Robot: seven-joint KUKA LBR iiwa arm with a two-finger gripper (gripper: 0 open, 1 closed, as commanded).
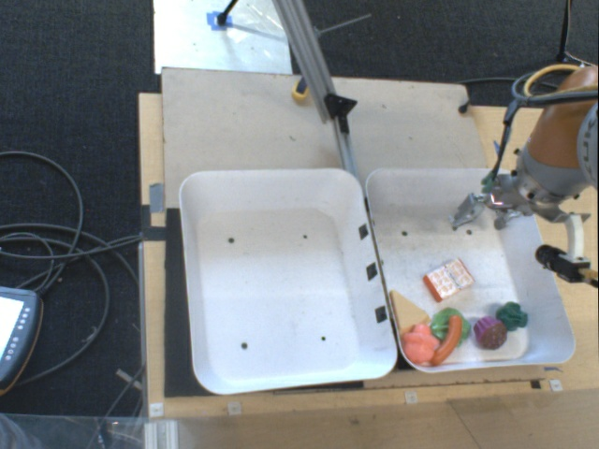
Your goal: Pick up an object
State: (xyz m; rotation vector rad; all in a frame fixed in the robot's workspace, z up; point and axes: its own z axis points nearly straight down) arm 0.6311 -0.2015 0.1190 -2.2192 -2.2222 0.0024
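**Toys bunched in right bin, arm above them**

Nearest me, along the counter's front edge, sit two shallow white bins side by side. Left bin: bare floor, just a few dark specks. Right bin: all the pickable objects, crowded into its near corner, likely slid or dropped there. Left to right: a tan wedge, a pinkish-orange lump, an orange carrot-like piece against a green bit, a small orange box lying apart further in, a purple ball, a dark green floret. Arm enters from the right; pincer hovers over the bin's far half, well apart from the toys. Can't tell how wide it stands; nothing visibly held.
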